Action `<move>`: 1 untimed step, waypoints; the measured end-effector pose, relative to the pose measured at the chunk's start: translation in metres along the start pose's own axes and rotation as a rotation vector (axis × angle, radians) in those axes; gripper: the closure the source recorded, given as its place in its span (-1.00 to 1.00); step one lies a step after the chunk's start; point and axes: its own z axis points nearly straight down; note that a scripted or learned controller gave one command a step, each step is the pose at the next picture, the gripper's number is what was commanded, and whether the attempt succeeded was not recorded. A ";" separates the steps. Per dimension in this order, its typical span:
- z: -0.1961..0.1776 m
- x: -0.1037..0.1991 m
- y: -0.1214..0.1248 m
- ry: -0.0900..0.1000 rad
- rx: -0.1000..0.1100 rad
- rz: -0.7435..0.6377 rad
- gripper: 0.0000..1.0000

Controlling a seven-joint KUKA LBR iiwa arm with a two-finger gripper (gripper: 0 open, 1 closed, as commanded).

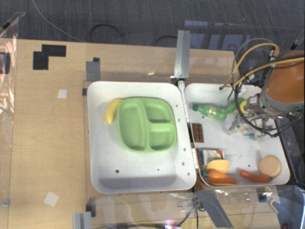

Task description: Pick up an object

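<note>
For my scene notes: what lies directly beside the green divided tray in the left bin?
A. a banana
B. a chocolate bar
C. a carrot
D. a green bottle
A: the banana lies against the upper left edge of the green divided tray in the left bin.

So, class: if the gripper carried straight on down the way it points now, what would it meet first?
Probably the bare floor of the right bin. The gripper hangs just right of the green bottle. Depth is hard to judge, so it might graze the bottle.
</note>
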 end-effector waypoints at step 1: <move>0.001 -0.042 -0.045 -0.001 -0.003 -0.050 -1.00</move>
